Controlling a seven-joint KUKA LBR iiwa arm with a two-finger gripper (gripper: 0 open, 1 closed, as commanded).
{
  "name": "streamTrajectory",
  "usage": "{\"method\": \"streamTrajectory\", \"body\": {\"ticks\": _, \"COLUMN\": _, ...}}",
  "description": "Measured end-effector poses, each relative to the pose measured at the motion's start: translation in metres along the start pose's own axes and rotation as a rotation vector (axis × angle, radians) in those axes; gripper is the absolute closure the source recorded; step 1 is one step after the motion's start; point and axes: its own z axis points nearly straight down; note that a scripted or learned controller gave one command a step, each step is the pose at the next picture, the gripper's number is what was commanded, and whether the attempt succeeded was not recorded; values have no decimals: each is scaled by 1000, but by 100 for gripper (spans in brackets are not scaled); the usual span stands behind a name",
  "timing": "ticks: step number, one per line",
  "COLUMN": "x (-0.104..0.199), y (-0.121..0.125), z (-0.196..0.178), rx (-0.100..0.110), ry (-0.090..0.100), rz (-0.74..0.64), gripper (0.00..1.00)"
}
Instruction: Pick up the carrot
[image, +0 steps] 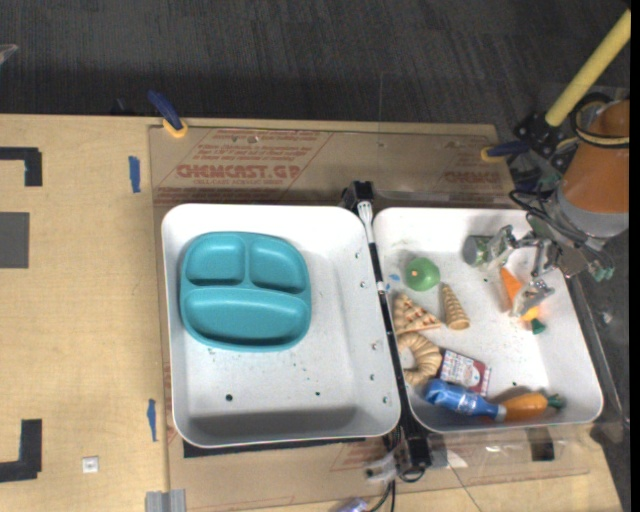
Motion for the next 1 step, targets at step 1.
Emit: {"method": "streamTrajectory", "body": {"ticks": 1, "x": 29, "y": 8, "z": 12, "rx": -1, "ry": 7, "rz": -20, "gripper": 0}}
